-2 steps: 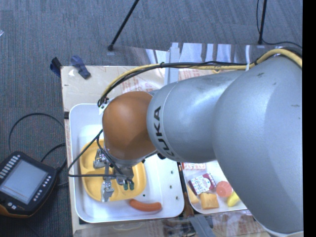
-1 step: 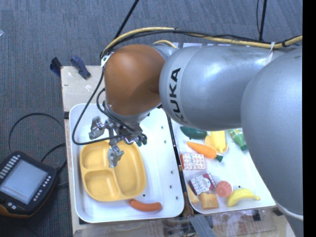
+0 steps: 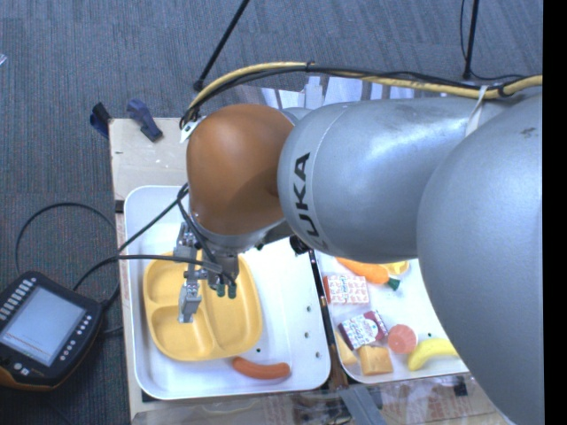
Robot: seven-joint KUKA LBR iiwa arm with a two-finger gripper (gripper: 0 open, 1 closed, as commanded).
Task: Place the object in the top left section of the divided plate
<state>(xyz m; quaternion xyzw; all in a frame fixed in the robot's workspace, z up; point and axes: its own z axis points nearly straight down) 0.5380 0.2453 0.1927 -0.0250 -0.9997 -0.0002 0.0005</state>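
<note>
Grey carpet around desk; two white bins. My claw (image 3: 205,292) hangs over yellow divided plate (image 3: 232,328) in left bin (image 3: 292,361). Fingers: cannot tell if apart or together. Hot dog (image 3: 260,369) lies at five o'clock from claw, beside plate, long axis left-right.

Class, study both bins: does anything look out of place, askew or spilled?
One thing stands out: the sausage lies loose on the left bin floor, just beyond the yellow divided plate, not in a section. The right bin's toy food looks jumbled but contained.
</note>
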